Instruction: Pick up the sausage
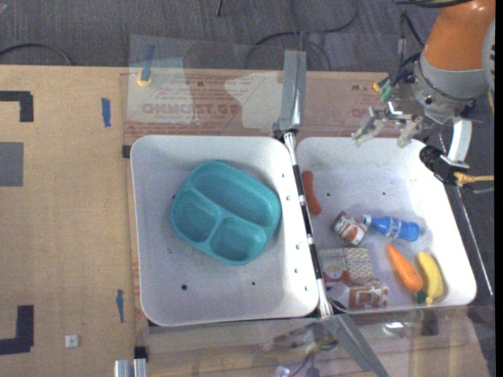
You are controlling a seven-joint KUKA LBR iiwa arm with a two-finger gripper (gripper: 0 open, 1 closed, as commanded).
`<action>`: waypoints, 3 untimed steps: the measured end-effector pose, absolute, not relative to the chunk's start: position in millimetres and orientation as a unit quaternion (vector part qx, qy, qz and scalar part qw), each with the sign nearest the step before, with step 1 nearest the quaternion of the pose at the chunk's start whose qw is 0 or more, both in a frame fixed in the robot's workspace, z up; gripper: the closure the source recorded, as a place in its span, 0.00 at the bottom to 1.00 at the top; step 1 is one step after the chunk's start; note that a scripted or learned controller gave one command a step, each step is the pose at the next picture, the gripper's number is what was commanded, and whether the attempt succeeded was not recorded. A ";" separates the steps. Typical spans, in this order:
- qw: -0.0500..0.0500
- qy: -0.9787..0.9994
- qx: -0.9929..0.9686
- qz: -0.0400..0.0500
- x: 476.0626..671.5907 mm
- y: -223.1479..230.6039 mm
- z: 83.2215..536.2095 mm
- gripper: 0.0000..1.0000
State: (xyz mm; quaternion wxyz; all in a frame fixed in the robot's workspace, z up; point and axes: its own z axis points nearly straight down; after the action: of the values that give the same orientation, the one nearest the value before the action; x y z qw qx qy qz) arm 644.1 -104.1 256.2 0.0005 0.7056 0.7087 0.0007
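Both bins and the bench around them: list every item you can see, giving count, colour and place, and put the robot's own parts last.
Sausage: 1, reddish brown, right bin, along its left wall.
Can: 1, red and white, right bin, middle, lying on its side.
Bottle: 1, blue, right bin, just right of the can.
Carrot: 1, orange, right bin, lower right.
Banana: 1, yellow, right bin, beside the carrot.
Cartons: apparently 2, red and white, right bin, near edge.
Divided plate: 1, teal, left bin.
Bins: 2, white, side by side.
Gripper: 1, grey, above the right bin's far edge.
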 end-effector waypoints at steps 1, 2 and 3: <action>0.001 0.753 0.657 0.000 628.2 -133.2 122.2 0.00; 0.002 0.671 0.742 0.002 661.0 -97.9 87.0 0.00; 0.002 0.629 0.777 0.001 667.8 -145.9 86.2 0.00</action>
State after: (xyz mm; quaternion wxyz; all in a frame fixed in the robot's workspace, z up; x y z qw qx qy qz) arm 667.8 -145.9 86.2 0.0016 0.7771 0.6294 0.0008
